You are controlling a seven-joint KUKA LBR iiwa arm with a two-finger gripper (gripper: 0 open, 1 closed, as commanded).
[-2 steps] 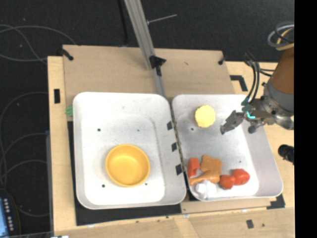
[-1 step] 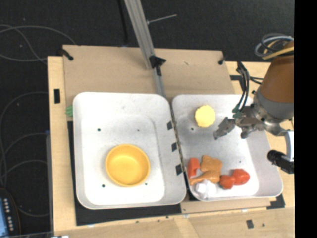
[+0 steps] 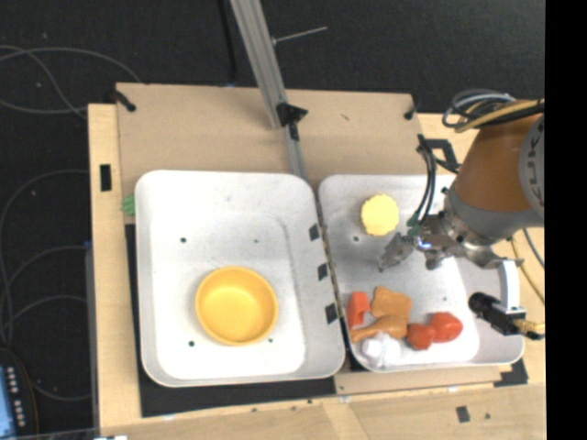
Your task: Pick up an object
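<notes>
While hovering over right bin [image 3: 477, 351], gripper [image 3: 415, 250] fingers spread, grasping nothing. Yellow ball [image 3: 379, 215] just beside, up-left. Toys [image 3: 404, 322] heaped near front edge. Yellow bowl [image 3: 237, 305] in left bin [image 3: 165, 209]. Tan bench [image 3: 183, 126], black floor [image 3: 55, 26] with cables.

Grey arm [image 3: 500, 191] with orange band, looped cables on top.

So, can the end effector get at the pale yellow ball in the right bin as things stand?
Probably yes. The pale yellow ball lies alone on the right bin floor, apart from the orange and red pieces in front. The end effector hovers just beside it, with nothing between them.
</notes>
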